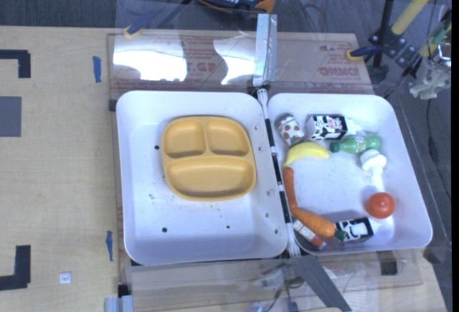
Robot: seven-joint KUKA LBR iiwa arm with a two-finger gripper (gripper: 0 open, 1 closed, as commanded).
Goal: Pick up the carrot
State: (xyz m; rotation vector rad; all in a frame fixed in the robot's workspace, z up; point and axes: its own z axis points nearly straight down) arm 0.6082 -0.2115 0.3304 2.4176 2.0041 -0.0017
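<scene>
Orange carrot (pixel 315 221) lies in the right bin (pixel 409 160), at about 7 o'clock of that bin's floor, tilted, thick end toward 4 o'clock. It touches a long red-orange piece (pixel 289 191) running up along the bin's left wall, and rests just beside a black-and-white carton (pixel 355 229). Nothing grips it. Judgement: task not started; approach, descent, closure and lift all remain.

Other contents of right bin: banana (pixel 307 153) at 10 o'clock, a second black-and-white carton (pixel 327 126) at 12 o'clock, green bottle (pixel 356 144) beside it, tomato (pixel 380 204) at 4 o'clock. Left bin (pixel 143 232) carries a yellow divided plate (pixel 209 158).

End effector: state cannot be told from this view.

Hard to make out: a small red-and-white item (pixel 310 236) partly under the carrot's lower side, identity unclear. White object (pixel 373 160) near the bottle, unclear. Speckled cup-like thing (pixel 290 130) at 11 o'clock, label unreadable. Counter (pixel 50 196) is cut off at left.
</scene>
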